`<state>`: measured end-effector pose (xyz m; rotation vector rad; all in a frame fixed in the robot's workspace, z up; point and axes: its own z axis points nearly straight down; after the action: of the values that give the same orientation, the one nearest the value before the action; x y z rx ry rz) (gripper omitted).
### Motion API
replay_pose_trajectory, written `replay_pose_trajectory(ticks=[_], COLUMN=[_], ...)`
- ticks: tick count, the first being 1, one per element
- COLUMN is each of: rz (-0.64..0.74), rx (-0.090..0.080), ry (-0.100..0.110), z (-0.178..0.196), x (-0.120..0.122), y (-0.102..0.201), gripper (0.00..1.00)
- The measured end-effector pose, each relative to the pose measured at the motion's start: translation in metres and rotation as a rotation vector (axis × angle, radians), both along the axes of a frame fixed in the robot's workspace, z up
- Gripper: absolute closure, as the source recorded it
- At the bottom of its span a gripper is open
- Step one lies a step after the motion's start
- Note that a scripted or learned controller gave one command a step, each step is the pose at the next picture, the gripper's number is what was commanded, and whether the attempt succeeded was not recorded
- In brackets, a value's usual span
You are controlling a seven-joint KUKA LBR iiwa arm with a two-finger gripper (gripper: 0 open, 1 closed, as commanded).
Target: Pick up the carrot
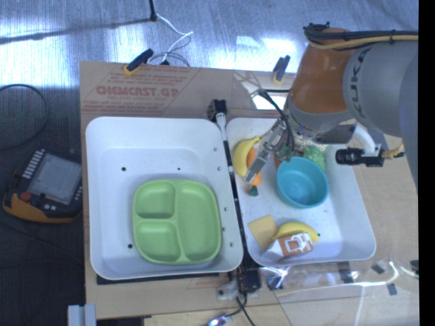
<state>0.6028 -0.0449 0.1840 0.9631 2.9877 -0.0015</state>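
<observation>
Camera view, pincer (262,156) apparently over carrot (252,169), blue bowl (302,183) beside.

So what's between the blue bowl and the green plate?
In the camera view, the carrot lies between the blue bowl and green plate, plus the bins' rims.

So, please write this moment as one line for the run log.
task: pick up carrot | tool over right bin | carrot at tool tip, grasp unclear | blue bowl beside | left bin: green tray

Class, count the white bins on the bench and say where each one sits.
2. The left bin holds a green divided plate. The right bin holds a blue bowl, the carrot and other items, below the gripper.
</observation>
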Motion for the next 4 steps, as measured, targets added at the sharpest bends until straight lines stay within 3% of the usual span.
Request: replay_pose_trajectory(ticks=[1, 2, 3, 4], rz=[-0.343, -0.429, -0.527, -0.677], rx=[-0.001, 0.003, -0.001, -0.003], ry=[0.005, -0.004, 0.003, 0.007], z=[-0.05, 0.002, -0.001, -0.082], x=[-0.02, 0.022, -0.023, -0.045], y=[-0.051, 0.034, 0.001, -0.065], gripper=[0.0, 0.0, 0.0, 0.0])
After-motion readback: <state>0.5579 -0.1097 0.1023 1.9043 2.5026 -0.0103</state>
